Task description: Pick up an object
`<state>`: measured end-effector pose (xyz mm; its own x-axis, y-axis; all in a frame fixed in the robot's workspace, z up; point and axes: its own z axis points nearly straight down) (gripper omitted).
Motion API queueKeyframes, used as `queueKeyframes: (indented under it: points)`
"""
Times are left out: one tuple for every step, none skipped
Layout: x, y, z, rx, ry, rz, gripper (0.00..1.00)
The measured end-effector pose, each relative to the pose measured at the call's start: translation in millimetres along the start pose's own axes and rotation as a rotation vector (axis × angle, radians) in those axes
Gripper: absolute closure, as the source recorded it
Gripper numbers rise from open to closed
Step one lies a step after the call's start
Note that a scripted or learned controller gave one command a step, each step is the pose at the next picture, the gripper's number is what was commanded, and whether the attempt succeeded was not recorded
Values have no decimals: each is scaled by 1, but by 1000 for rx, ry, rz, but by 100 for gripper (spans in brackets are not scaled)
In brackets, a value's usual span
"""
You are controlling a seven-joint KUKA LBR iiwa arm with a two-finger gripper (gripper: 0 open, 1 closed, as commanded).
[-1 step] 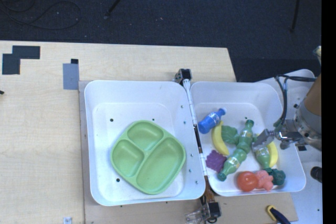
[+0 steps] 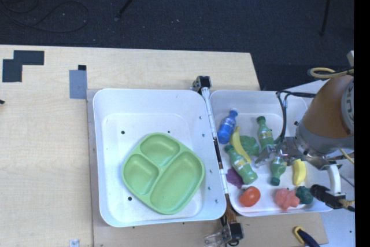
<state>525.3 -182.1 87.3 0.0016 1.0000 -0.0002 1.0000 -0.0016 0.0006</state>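
So the gripper (image 2: 276, 157) is down low in the right bin (image 2: 272, 99), sitting right in the middle of the toy pile. Can't tell how its tips are set from this angle, too much clutter and metal in the way. I also can't see anything caught in it.

Going by where the gripper is: a green bottle (image 2: 277, 169) is touching or just under it, on the near side. Another green bottle (image 2: 265, 132) stands just beyond it, toward the far wall. To its left there's a green leafy thing (image 2: 250, 144), then a long yellow banana (image 2: 238, 143) lying at a slant, and a third green bottle (image 2: 242, 165) tipped over beside that. Further left and up is a blue bottle (image 2: 226, 126) leaning by the bin's left wall. A purple bit (image 2: 234, 178) peeks out under the tipped bottle.

Toward the front from the gripper: a red tomato (image 2: 250, 196) to the lower left, a pink lump (image 2: 285, 199) nearly straight below, with a dark green piece (image 2: 304, 195) touching it. A small yellow banana (image 2: 299, 172) sits just right of the gripper.

Well off to the left, the other bin (image 2: 110, 124) holds a green divided plate (image 2: 163, 172), lying flat.
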Motion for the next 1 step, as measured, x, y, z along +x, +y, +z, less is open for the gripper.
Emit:
queueKeyframes:
  points:
    - [56, 10, 0, -1, 1, -2, 0]
